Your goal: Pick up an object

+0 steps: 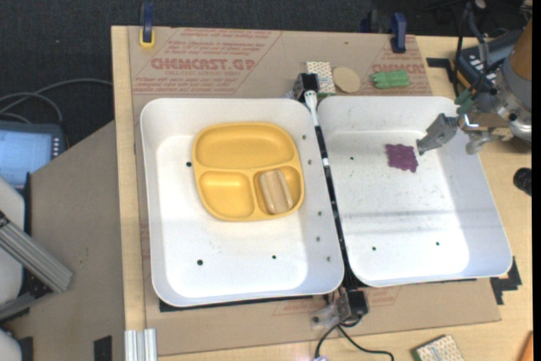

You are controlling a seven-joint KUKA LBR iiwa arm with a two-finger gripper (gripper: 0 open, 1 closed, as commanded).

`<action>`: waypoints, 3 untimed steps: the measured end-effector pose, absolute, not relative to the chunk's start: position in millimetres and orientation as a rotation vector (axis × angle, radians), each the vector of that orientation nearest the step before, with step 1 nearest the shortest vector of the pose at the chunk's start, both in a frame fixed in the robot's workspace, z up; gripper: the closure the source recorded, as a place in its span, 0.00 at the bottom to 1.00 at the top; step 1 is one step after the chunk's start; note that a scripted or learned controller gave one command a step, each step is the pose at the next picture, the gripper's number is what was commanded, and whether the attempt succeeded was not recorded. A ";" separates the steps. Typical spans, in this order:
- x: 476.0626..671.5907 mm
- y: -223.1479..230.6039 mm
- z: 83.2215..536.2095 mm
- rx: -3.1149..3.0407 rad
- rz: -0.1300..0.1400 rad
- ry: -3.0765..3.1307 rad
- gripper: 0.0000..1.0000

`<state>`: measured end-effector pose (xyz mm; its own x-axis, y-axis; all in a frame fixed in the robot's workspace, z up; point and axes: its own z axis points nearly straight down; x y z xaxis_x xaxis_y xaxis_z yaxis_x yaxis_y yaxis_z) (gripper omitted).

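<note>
Gripper (448,134) at right edge of frame, over right bin (473,258); fingers spread, nothing btwn them. Purple object (402,156) lies on bin floor just left of fingertips. Yellow divided plate (247,150) w/ tan block (273,190) in left bin (169,249).

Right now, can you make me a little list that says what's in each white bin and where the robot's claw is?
left bin: a yellow tray with three sections
yellow tray: a tan block in its lower right section
right bin: a purple object near the upper middle
gripper: over the right bin, just right of the purple object
held in gripper: nothing visible
behind the bins: a green object and a round tan piece on the board
</note>
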<state>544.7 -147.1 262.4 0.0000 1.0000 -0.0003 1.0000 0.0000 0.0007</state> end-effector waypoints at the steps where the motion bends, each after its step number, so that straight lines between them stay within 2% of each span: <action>1: 596.0 -164.2 159.4 2.227 -0.008 2.228 0.00; 2: 631.5 -176.1 79.2 2.222 -0.004 2.225 0.00; 3: 633.5 -176.6 95.9 2.217 0.004 2.219 1.00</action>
<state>633.5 -176.6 95.9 -0.0007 1.0000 -0.0021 1.0000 0.0007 0.0053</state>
